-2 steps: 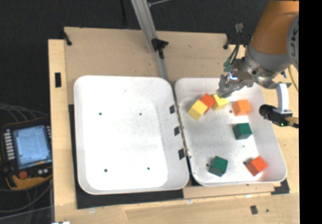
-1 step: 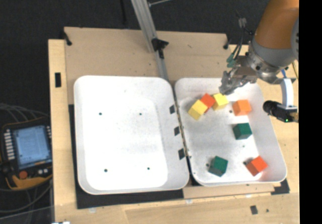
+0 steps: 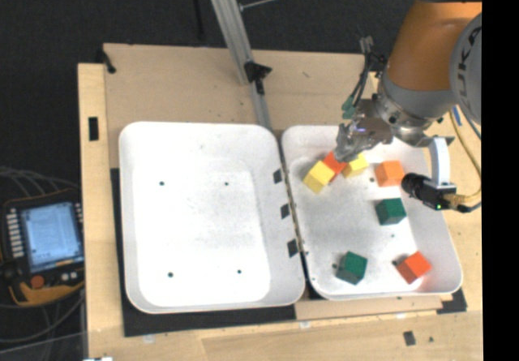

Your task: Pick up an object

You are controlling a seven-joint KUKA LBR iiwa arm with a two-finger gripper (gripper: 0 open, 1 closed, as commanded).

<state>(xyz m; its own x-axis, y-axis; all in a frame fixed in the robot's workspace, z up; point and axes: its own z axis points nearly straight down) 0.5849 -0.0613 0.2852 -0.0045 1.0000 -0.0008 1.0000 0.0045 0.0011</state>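
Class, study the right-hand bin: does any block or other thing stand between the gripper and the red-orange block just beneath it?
Nothing visible does. The gripper hangs directly over the red-orange block in the right bin. Two yellow blocks, a larger one and a smaller one, crowd its sides and could hinder the grasp.

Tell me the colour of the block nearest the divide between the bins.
Yellow block, in the camera view.

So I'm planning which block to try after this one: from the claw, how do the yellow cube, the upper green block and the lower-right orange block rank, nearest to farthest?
1. Yellow cube: just below-left of the claw, near the right bin's top left.
2. Upper green block: mid-right of that bin.
3. Lower-right orange block: near the bin's bottom right corner.
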